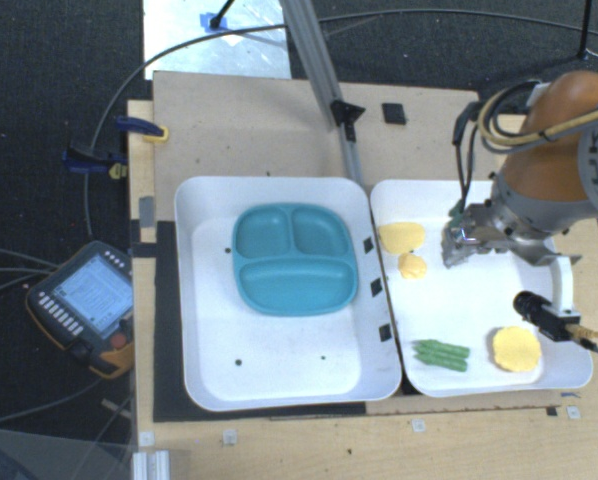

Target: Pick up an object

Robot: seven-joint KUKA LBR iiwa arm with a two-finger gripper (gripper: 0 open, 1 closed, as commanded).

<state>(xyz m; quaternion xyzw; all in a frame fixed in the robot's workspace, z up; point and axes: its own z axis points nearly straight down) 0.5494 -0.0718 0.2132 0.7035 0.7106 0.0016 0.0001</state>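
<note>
So the gripper was parked low over the right bin, up near its back half, and honestly whether it was spread or pressed together couldn't be told: the whole thing was seen as a grey lump from above. Nothing was seen pinched in it, so no pick could be counted as done.

Four candidates were left lying in that right bin. A larger yellow piece was sat by the left wall, with a small yellow bit just below it, both near the gripper on its left but apart from it. Green beans were laid toward the front of the bin, and a yellow disc was parked in the front right corner, well apart from the gripper.

The left bin was taken up by a blue divided plate, and nothing was seen in its compartments.

Progress-wise, the task was judged to be at the approach stage at best. The descent, the close and the lift were all left to be done, and the two yellow bits by the left wall were reckoned the likeliest targets, just going by closeness.
</note>
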